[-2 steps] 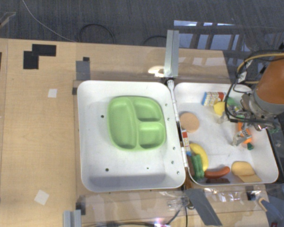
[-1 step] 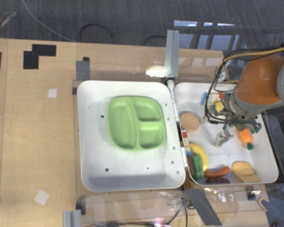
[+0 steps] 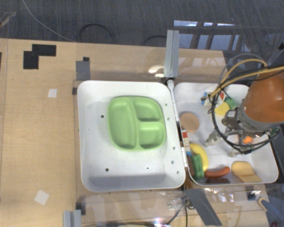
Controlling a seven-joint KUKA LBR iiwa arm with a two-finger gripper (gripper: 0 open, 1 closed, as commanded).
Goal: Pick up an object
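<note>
Arm [image 3: 267, 100] low over right bin [image 3: 274, 167]; gripper's state hidden, cannot tell. Nearby: yellow banana [image 3: 200, 155], red sausage [image 3: 217, 172], tan bread [image 3: 243, 169].

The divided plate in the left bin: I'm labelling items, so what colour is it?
Light green, plain; the divided plate shows clearly in the camera view.

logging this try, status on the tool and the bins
Tool low in right bin, grip state unclear. Banana, sausage, bread piece lie loose along near wall. Green tray sits in left bin.
</note>
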